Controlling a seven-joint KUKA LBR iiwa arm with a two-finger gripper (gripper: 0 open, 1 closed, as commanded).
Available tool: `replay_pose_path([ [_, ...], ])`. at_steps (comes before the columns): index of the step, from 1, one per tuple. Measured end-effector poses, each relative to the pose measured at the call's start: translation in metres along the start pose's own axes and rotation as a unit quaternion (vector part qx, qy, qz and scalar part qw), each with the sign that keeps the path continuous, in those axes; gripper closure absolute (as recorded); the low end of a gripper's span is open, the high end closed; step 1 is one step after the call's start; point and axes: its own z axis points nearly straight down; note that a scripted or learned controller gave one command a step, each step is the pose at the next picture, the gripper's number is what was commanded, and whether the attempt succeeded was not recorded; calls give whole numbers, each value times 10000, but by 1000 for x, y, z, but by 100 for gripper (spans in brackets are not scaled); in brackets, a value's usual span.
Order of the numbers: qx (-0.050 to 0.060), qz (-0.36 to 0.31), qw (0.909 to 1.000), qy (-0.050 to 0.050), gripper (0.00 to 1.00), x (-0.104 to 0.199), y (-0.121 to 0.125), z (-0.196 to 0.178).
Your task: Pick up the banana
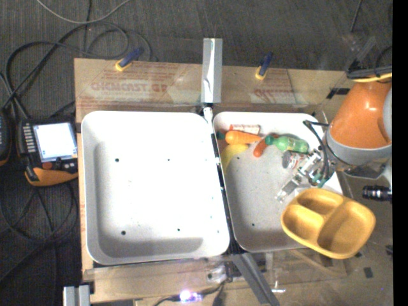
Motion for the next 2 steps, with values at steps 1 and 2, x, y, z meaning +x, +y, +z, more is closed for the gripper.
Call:
replay_pose_path([
  [1, 7, -145, 9999, -7, 0, 6, -20, 39],
  [2, 6, -943, 9955, -4, 0, -25, 6, -58],
])
